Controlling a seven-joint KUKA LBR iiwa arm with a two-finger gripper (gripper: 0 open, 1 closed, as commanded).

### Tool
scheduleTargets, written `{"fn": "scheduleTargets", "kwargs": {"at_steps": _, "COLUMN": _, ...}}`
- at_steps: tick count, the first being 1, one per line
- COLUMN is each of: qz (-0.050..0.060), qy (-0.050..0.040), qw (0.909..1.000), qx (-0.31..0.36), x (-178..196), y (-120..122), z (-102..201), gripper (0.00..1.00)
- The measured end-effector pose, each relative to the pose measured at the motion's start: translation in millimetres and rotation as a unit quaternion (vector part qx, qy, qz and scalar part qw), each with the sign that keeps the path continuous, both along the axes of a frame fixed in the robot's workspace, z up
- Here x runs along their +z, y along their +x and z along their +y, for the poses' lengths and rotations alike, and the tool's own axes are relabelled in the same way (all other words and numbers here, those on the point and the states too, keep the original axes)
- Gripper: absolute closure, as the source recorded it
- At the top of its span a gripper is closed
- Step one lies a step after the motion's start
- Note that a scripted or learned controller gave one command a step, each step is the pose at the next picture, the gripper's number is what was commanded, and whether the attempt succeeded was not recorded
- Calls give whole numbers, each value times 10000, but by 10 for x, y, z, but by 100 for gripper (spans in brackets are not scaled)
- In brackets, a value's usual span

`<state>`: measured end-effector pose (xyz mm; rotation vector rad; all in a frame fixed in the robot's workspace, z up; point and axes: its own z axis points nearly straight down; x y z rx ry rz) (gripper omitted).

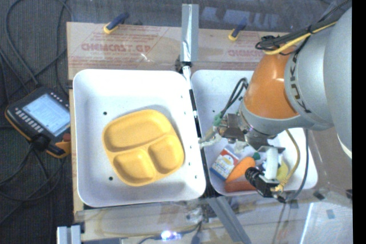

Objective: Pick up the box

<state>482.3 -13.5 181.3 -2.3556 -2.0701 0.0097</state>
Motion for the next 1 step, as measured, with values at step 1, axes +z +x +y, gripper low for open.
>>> {"fn": "scheduleTargets", "kwargs": {"at_steps": 1, "qz": -6, "qy": -14, "qw": 9978, "qx": -664, "x": -225, "y": 102, "z": -915, "gripper": 0}}
